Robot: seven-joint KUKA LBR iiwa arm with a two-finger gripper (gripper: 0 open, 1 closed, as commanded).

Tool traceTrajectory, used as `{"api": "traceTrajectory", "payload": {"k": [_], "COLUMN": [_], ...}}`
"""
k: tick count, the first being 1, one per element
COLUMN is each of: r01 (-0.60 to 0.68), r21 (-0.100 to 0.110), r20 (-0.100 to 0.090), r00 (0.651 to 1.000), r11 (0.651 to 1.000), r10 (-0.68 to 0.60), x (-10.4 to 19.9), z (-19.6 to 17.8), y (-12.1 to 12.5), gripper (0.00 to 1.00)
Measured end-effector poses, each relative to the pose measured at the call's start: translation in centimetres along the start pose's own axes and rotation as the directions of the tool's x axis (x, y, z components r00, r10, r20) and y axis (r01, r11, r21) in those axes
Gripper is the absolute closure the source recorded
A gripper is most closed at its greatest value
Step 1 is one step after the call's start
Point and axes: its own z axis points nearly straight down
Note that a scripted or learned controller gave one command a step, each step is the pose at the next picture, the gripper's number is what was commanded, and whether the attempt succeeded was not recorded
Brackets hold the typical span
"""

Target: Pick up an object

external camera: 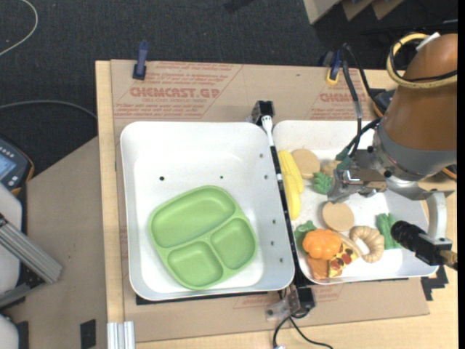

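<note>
On the desk (87, 217) we see the left bin (145, 158) holding a green divided plate (203, 235). Our tool (354, 179) hangs over the right bin (305, 131); its opening we cannot tell. The corn (291, 180) by the divider looks light, stiff, slippery: grip its middle crosswise.

In the right white bin (320, 131) lie toy foods: a yellow corn cob (291, 181) lengthwise by the left wall, a tan round disc (338, 216) mid-bin, an orange pumpkin-like piece (322, 243) toward the near edge, and a beige curled croissant (368, 241) just beside it.
</note>
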Motion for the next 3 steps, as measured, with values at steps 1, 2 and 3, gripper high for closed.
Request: {"api": "traceTrajectory", "payload": {"k": [1,2,3], "r01": [0.017,0.023,0.012], "r21": [-0.016,-0.026,0.006], "r20": [-0.002,-0.010,0.005], "r00": [1.000,1.000,1.000], "r11": [1.000,0.999,1.000], "r10": [-0.017,-0.023,-0.012], "x": [9.7,20.7,25.2], "z": [-3.7,-14.9,3.9], "y": [0.1,0.1,-0.4], "gripper": [1.00,1.00,1.00]}}
